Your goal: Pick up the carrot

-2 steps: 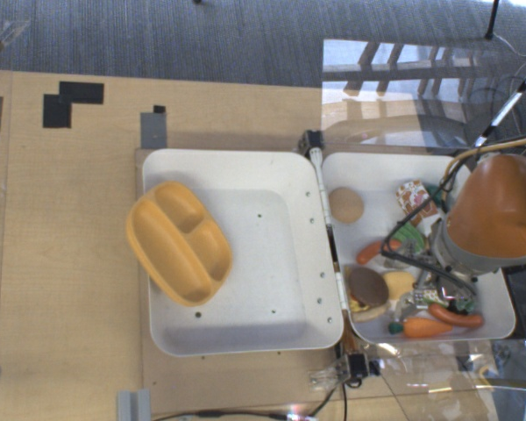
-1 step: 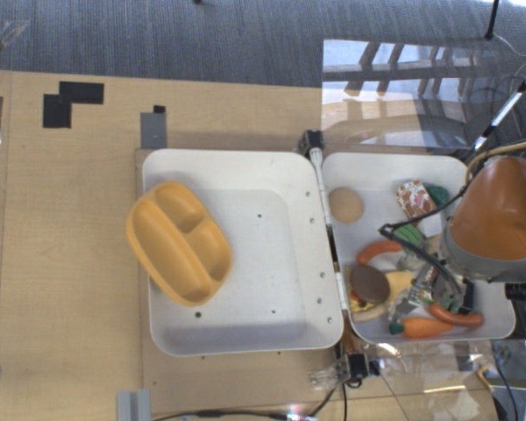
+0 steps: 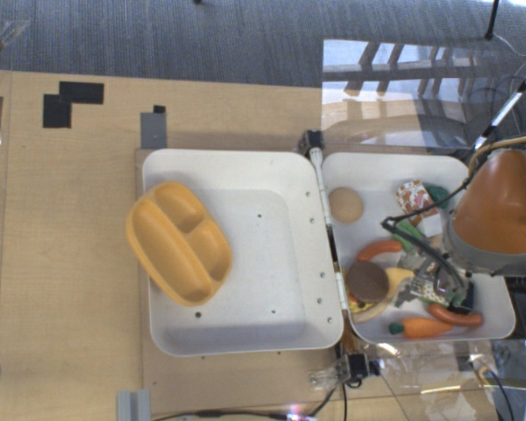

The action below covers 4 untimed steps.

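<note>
The carrot, orange with a small green top at its left end, lies flat near the front wall of the right bin. My gripper hangs low over the middle of that bin, just behind the carrot and a little above it. Black cables and metal parts crowd the wrist. The grey arm with its orange band comes in from the right and covers the bin's right side. Nothing shows as held.
Around the gripper lie a red-orange sausage, a second one, a brown round piece, a yellow banana, a beige ball and a printed packet. The left bin holds a yellow divided plate.
</note>
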Available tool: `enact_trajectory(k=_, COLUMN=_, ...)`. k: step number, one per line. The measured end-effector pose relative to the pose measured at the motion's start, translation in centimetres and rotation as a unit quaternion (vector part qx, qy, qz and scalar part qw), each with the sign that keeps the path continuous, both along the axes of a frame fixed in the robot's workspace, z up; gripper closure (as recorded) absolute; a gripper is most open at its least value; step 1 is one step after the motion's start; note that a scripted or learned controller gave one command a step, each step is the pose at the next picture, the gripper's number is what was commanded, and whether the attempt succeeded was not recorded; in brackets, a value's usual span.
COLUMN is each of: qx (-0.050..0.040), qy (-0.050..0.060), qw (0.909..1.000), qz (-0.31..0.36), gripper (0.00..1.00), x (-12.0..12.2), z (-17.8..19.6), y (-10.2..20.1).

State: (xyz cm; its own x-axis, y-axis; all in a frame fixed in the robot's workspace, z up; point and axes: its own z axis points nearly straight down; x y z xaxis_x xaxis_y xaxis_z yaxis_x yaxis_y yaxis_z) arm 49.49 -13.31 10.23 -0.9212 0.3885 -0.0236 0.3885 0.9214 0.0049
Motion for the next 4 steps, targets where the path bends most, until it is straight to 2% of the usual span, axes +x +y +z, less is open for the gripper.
enact_trajectory(k=1, qx=0.0001, qy=0.001, qw=1.0, qz=0.0, gripper=0.0, x=0.0, z=-0.1, y=0.0)
enact_trajectory(k=2, qx=0.0037, qy=0.005, qw=0.9935, qz=-0.114, gripper=0.0, x=6.0, z=-1.3, y=1.4)
enact_trajectory(k=3, qx=0.0042, qy=0.008, qw=0.9875, qz=-0.157, gripper=0.0, x=0.0, z=-1.0, y=2.8)
enact_trajectory(k=4, qx=0.005, qy=0.003, qw=0.9882, qz=-0.153, gripper=1.0, x=0.4, z=0.2, y=2.9)
